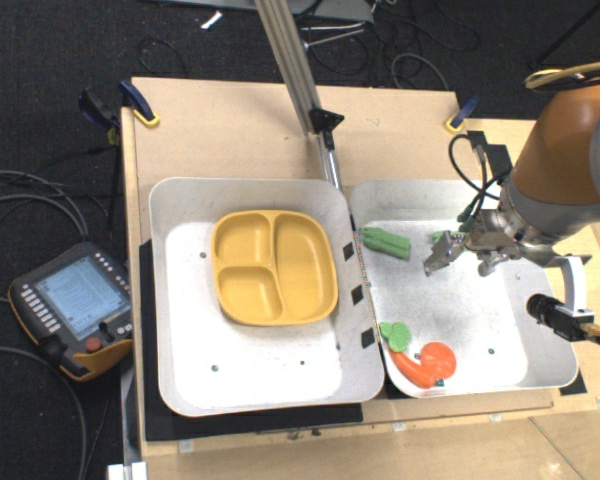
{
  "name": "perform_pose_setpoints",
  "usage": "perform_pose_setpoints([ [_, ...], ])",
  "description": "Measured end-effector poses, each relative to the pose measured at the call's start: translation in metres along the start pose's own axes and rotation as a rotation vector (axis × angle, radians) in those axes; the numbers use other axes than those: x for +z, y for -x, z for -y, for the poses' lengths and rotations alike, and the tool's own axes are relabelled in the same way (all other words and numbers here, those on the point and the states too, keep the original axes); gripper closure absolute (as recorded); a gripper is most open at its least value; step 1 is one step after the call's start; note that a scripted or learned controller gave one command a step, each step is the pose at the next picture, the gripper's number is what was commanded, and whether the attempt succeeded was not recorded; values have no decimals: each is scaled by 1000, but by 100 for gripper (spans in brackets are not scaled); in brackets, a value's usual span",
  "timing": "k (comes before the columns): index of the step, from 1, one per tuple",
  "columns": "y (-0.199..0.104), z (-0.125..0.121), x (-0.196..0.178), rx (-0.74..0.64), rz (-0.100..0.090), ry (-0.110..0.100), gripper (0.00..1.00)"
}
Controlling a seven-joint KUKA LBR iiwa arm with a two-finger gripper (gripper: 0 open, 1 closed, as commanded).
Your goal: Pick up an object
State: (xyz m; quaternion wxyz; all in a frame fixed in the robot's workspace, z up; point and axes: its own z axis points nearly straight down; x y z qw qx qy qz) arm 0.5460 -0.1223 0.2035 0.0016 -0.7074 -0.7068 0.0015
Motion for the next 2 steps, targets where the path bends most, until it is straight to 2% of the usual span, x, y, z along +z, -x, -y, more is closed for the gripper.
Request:
perform_pose_setpoints([
  [2,9,11,108,0,0,3,0],
])
